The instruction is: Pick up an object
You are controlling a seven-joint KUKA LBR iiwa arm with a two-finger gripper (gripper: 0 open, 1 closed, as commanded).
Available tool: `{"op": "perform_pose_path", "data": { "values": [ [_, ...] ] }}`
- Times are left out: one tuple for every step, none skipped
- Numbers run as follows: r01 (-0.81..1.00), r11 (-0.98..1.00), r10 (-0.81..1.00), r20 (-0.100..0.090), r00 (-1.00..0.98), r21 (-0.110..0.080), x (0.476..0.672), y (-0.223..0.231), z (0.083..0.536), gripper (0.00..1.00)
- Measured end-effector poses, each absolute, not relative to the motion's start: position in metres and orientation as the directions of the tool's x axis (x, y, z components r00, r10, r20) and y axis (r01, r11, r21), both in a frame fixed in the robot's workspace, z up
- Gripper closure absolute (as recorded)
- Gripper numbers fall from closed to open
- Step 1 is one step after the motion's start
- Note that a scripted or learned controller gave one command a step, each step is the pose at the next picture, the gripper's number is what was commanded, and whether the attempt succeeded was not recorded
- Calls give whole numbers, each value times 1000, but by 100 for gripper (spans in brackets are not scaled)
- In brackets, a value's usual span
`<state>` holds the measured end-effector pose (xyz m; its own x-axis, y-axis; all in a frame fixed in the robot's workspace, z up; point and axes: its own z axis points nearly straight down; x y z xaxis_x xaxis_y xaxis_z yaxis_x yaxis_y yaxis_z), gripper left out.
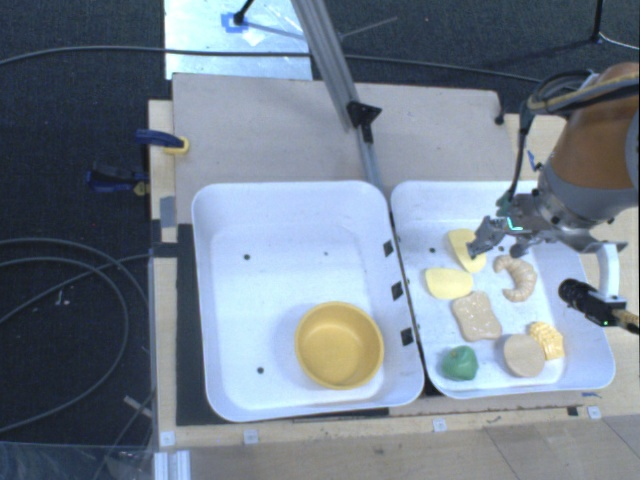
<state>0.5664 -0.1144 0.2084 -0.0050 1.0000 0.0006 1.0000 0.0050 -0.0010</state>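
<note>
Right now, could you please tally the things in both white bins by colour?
Yellow: 4, namely round plastic bowl, wedge under the gripper, oval piece, small corn cob
Tan: 3, namely curled croissant, square cracker, round bun
Green: 1, rounded vegetable
Total: 8

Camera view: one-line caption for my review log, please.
KUKA arm's gripper low over the right bin of toy food, at a yellow piece; yellow bowl in the left bin.

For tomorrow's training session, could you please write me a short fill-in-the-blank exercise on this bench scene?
1. The yellow bowl sits in the ____ bin.
2. The round item at the right bin's near edge is coloured ____.
3. The gripper hovers over the ____ bin.
4. The corn cob lies beside a round ____ item.

Missing words: left; green; right; tan
</note>
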Motion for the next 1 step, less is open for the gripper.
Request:
{"op": "perform_pose_path", "data": {
  "values": [
    [1000, 5, 1000, 0, -5, 2, 567, -114, 209, 0]
  ]
}}
